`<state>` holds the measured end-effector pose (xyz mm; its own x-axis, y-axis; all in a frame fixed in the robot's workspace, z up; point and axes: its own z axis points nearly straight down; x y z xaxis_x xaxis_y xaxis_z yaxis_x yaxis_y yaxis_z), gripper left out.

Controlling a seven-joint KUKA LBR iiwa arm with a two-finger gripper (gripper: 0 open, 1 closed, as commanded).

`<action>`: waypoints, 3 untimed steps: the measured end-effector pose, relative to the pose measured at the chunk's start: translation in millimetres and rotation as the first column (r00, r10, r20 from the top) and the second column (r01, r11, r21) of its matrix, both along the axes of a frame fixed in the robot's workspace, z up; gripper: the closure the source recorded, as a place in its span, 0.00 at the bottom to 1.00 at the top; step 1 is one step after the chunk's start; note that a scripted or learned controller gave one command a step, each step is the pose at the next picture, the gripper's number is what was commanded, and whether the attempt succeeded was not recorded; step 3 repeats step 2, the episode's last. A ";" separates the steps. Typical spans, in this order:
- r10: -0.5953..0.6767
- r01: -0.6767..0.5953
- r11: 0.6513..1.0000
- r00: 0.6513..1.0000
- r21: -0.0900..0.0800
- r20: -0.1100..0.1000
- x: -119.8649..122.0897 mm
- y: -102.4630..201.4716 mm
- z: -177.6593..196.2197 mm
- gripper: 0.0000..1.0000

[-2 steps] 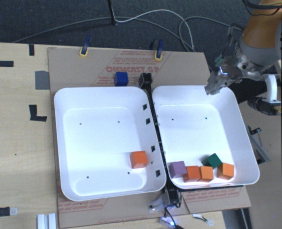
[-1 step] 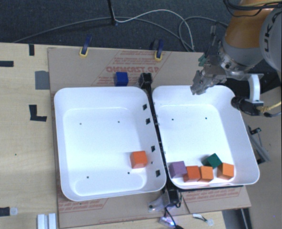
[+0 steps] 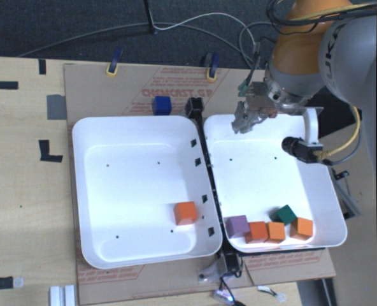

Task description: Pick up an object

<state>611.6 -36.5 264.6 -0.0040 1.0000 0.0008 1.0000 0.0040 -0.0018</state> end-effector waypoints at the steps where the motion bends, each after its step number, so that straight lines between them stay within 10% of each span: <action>1: 0.000 0.000 1.000 1.000 0.000 0.000 3.6 52.3 -16.8 1.00; 3: 0.000 0.000 1.000 1.000 0.000 0.001 -5.0 99.0 -15.3 1.00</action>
